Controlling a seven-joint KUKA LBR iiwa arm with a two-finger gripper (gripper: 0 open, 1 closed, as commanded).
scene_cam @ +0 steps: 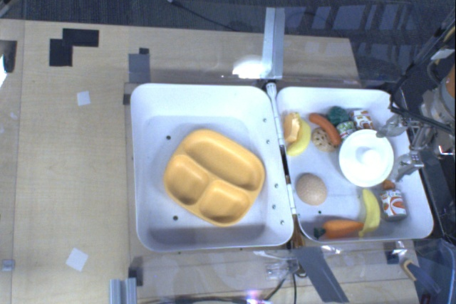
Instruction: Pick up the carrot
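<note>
I see the carrot [341,228] lying along the near wall of the right bin [427,224], touching a banana [369,210]. The gripper [400,146] hovers at the bin's right edge beside a white cup [365,157], fingers spread, grasping nothing.
</note>
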